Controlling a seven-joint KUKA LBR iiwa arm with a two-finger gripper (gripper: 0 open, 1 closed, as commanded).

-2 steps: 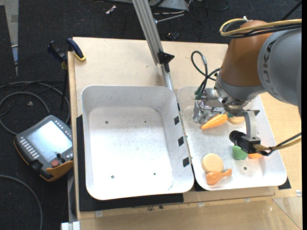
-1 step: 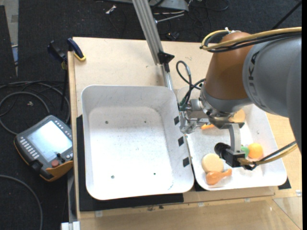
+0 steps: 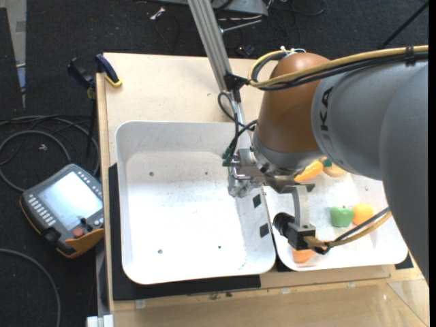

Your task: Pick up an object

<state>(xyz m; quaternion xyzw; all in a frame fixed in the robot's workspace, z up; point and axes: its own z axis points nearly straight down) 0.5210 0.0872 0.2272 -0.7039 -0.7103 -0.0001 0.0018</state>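
Reaching in from the right, the grey arm with an orange band [image 3: 375,114] hangs over the seam between two shallow white plastic bins. Its metal gripper [image 3: 240,181] sits low at the right-hand wall of the left bin [image 3: 129,182]. Whether the gripper is released or clenched cannot be told from this angle. The left bin's floor carries fine dark specks and a few small dark dots. The things to pick lie in the right bin [image 3: 375,251], partly hidden by the arm: a tapered orange carrot-like piece [image 3: 310,170] just beside a pale beige lump [image 3: 335,170], a green rounded toy [image 3: 341,216] just beside a yellow rounded toy [image 3: 363,213], and a small orange piece [image 3: 302,255] near the front wall. Both bins rest on a black mat [image 3: 184,286] laid over a pale wooden bench top [image 3: 163,87]. A blue-and-yellow clamp [image 3: 107,70] sits at the bench's far left corner, and a grey metal pole [image 3: 208,33] slants up behind. On the dark carpeted floor [image 3: 48,80] to the left lie black cables [image 3: 27,148] and a grey-screened control pendant with orange trim [image 3: 63,210].
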